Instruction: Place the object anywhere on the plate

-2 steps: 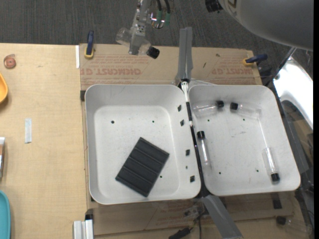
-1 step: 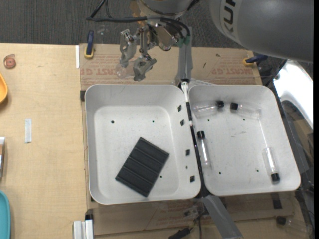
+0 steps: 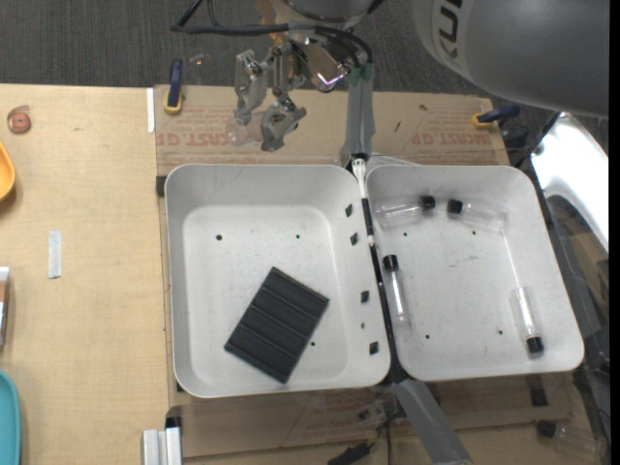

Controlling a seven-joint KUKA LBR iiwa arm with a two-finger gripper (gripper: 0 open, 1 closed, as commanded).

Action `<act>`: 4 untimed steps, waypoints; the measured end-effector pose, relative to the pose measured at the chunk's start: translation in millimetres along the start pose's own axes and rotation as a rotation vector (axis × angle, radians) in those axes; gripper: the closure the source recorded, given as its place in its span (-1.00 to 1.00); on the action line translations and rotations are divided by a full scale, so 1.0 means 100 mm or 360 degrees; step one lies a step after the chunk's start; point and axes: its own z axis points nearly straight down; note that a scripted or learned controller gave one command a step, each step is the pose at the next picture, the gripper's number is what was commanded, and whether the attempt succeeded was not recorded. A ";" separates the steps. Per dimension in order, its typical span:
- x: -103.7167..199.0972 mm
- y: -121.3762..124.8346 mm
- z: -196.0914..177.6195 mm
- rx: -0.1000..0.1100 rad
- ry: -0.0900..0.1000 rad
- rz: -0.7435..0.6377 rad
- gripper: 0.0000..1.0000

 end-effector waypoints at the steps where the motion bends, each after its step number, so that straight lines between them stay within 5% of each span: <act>1: -0.12 -0.06 -0.52 0.0001 0.0003 -0.0499 1.00; 4: -0.14 -0.13 -0.80 -0.0003 -0.0022 -0.0467 1.00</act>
